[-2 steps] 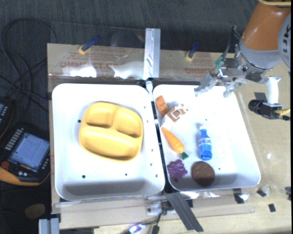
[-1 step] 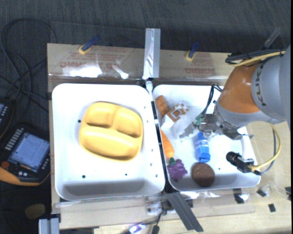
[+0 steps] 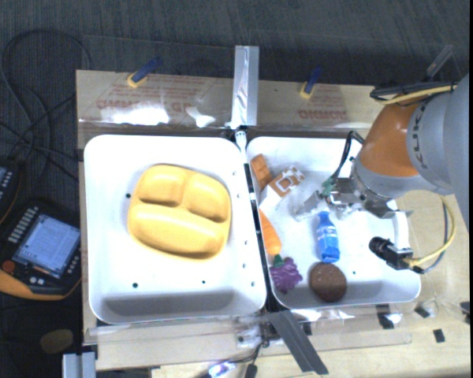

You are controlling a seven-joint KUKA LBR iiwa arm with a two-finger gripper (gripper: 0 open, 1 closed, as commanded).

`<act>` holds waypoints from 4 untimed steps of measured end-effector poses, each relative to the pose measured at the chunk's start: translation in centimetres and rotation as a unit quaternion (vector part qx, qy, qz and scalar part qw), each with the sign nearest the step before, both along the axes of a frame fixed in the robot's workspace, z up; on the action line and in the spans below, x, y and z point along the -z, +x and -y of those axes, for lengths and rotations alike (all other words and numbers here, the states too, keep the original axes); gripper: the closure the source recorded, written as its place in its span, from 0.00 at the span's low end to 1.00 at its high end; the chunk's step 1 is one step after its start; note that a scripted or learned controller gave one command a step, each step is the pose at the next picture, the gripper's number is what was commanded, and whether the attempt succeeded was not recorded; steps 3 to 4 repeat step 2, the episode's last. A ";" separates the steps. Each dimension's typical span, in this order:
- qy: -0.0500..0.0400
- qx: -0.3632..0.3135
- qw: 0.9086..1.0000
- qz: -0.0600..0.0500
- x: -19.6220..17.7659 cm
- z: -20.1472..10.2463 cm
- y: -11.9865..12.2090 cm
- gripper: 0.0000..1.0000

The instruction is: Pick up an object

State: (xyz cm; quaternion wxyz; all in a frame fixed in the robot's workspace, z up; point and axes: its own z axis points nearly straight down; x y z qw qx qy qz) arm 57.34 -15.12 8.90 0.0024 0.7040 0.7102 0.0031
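Camera view gives you one tabletop [image 3: 102, 101] carrying two shallow white bins side by side. Your single grey arm [image 3: 426, 144], with its orange band, reaches in from the right over the right bin [image 3: 378, 278].

In the left bin [image 3: 110, 290] you have one thing only: a big yellow bread-shaped cushion [image 3: 179, 209], lying near the middle.

In the right bin you can count six things. One brown ball [image 3: 328, 281] sits near the front wall. One blue bottle [image 3: 326, 237] with a white cap lies just behind it, its cap end pointing up toward the tool [image 3: 331, 198]. One orange-and-white box [image 3: 284, 181] lies near the back left, with one smaller orange block [image 3: 258, 166] just beside it at the divider. One carrot [image 3: 270, 233] lies along the divider, and one purple grape bunch [image 3: 284, 273] sits at its front end, near the ball.

Your tool hangs over the bottle's cap end; you cannot tell from this angle whether it is apart or together.
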 end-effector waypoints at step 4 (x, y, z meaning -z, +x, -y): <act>-0.001 -0.047 0.999 -0.005 -12.6 -8.5 -0.8 1.00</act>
